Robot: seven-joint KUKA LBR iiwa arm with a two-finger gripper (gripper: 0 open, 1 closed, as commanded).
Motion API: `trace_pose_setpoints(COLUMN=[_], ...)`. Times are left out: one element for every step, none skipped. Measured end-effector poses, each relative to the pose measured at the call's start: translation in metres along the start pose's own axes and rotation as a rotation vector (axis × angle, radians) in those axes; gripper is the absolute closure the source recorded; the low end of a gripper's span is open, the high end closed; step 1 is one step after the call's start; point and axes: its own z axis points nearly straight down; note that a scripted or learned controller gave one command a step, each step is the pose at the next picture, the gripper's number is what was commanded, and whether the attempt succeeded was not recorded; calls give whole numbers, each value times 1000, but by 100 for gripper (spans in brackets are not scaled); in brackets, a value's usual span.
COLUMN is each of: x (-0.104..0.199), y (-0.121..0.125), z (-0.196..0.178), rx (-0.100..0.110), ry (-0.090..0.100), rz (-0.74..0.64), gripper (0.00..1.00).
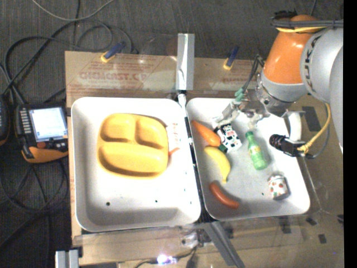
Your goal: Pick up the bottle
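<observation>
**While the bottle waits, we are only at the approach**

As we read it, the gripper (244, 111) hangs over the far part of the right bin (295, 205), and we cannot tell how its jaws stand. The green bottle (256, 152) lies on that bin's floor, just nearer than the gripper, between the black-and-white carton (229, 138) and the bin's right wall. Nothing is grasped. Next we judge the arm must shift over the bottle, then descend.
</observation>
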Motion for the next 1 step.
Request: trace_pose_setpoints(x=[-6], y=[16], z=[-9], rx=[-2], ry=[1], rz=[-27], gripper=[0])
